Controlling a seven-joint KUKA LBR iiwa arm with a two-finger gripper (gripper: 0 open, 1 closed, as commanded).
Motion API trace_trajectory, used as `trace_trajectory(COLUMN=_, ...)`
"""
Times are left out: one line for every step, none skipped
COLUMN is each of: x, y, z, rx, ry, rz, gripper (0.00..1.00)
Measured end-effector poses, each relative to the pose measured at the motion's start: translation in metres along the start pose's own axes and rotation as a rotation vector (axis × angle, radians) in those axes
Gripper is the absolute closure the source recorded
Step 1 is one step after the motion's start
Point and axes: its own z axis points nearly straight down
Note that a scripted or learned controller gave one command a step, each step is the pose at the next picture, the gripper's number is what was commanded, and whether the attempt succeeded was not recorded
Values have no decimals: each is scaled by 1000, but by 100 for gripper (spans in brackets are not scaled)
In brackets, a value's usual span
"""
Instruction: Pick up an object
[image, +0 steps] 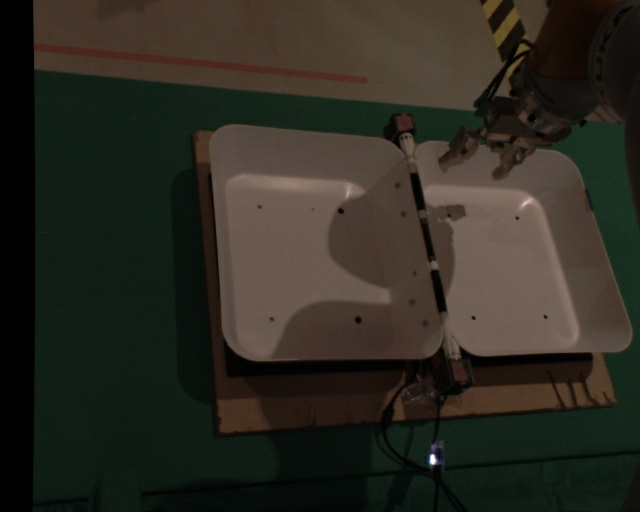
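Your single fixed camera looked down at a slant from well above the bench, far enough back to take in both the left bin (300, 240) and the right bin (530, 260), the brown board (300, 415) beneath them and the surrounding green mat (110, 300).

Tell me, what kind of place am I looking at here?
Most likely a robotics lab or test cell. A robot gripper hangs over two shallow white bins, which sit on a board on green matting, with cables trailing out and yellow-black hazard tape on the floor.
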Motion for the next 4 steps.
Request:
trace_trajectory(x=0, y=0, z=0, rx=0, ry=0, rz=0, gripper=0)
trace_trajectory(x=-1, y=-9, z=55, rx=4, ry=0, rz=1, gripper=0)
trace_trajectory(x=-5, y=-7, z=82, rx=-16, ry=-5, rz=0, gripper=0)
trace_trajectory(x=-5, y=-6, z=88, rx=-12, ry=-3, rz=-1, gripper=0)
